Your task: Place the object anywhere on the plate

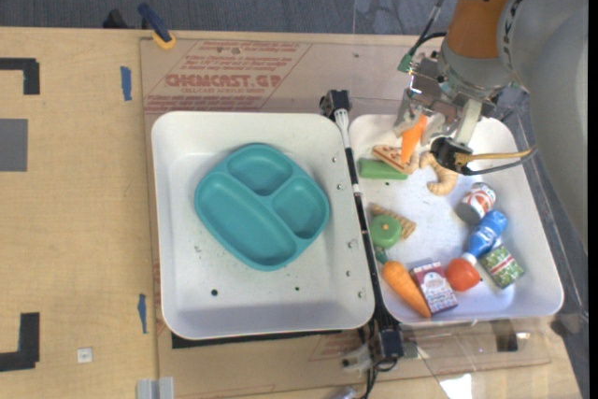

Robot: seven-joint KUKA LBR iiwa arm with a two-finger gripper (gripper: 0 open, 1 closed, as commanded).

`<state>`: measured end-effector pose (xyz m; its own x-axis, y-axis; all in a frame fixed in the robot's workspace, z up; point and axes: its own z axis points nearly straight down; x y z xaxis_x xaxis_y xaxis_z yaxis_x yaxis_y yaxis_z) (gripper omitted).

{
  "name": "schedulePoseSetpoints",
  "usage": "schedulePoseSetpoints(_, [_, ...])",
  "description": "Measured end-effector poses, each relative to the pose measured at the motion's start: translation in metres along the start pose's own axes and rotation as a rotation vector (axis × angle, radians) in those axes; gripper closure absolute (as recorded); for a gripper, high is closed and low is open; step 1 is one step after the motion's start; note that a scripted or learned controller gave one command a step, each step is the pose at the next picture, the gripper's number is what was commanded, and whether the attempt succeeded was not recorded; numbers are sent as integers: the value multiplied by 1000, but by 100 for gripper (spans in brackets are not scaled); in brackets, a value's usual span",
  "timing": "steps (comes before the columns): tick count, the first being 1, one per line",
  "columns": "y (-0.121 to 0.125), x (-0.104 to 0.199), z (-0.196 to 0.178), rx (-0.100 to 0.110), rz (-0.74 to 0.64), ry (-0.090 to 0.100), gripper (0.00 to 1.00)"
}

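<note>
Orange plastic shows between the fingers of the tool (pixel 418 134): a small carrot-like piece (pixel 411 139), clamped there above the back left part of the right bin (pixel 542 294). Its long axis runs steeply, nearly upright in the camera view, with the upper end leaning slightly right and the lower end pointing down toward the bin floor. Whether it clears the floor cannot be told.

The teal plate (pixel 262 205), split into three compartments, lies in the left bin (pixel 177 229), well apart from the held piece, with the bins' touching walls between them.

Just below the tool lie a green wedge (pixel 381 169) and a tan curled piece (pixel 443 178). Farther forward in the right bin sit a green round toy (pixel 384 230), a larger carrot (pixel 405 287) lying aslant, a red box (pixel 434 286), a tomato (pixel 462 273), a blue bottle (pixel 487 232) and two small cans (pixel 478 200). Both bins rest on the wooden desk (pixel 75 201).
</note>
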<state>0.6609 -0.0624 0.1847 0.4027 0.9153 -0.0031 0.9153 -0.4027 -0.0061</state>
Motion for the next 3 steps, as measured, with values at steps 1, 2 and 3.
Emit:
schedulePoseSetpoints(1, [-78,14,1,1,63,4,100])
schedulePoseSetpoints(2, [-126,82,1,7,120,4,100])
schedulePoseSetpoints(3, [-124,79,1,5,125,1,0])
